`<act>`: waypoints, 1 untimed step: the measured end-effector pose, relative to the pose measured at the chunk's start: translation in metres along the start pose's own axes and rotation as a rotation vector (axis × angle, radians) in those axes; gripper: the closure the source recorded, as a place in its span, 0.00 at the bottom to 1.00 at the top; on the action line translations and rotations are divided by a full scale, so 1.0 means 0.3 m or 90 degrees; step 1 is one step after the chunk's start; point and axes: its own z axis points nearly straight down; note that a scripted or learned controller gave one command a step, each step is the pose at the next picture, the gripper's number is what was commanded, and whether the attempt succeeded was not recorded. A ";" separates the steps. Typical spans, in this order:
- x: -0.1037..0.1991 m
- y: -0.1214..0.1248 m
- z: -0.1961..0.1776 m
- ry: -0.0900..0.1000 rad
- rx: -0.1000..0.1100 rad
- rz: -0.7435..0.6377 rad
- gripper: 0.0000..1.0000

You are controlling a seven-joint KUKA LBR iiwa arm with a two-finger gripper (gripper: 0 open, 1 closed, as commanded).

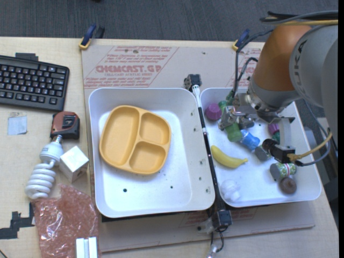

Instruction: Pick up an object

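The right bin (306, 193) holds several small things: a yellow banana (228, 157), a purple piece (213, 111), a green piece (234, 133), a blue piece (250, 141), a white lump (229, 187), a green and pink cylinder (284, 170) and a brown ball (288, 185). My gripper (234, 118) hangs low over the bin's far left part, right above the green piece and beside the purple one. The wrist hides what lies directly under it.
The left bin (102, 192) carries a yellow divided plate (135, 139). Outside the bins on the left lie a keyboard (32, 82), a tape measure (65, 126), a spiral bulb (44, 171), a white cube (74, 162) and a pink plastic bag (64, 222).
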 end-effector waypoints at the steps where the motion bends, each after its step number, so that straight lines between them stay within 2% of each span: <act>1: 0.100 0.130 0.001 0.000 0.000 0.000 1.00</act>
